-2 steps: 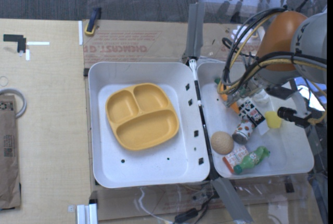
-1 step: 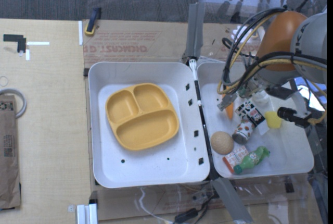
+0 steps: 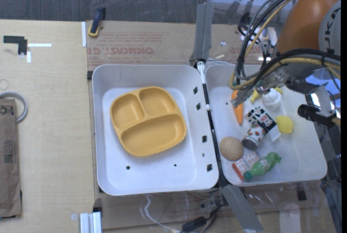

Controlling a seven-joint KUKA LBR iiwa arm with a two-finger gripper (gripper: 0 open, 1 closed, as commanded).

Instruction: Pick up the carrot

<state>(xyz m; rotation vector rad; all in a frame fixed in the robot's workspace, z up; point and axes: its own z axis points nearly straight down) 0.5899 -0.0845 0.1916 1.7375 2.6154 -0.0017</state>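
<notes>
Where the right bin (image 3: 303, 172) lies, slim orange carrot (image 3: 238, 112), tool (image 3: 250, 95) grip unclear.

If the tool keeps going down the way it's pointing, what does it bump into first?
Most likely the carrot. The tool points down and left at the carrot's upper end in the right bin. Depth is hard to judge from above.

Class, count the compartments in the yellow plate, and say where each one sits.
3. The yellow plate lies in the left bin. Two small compartments sit side by side along its far edge; one large compartment fills its near half. Nothing hides any part of it.
</notes>
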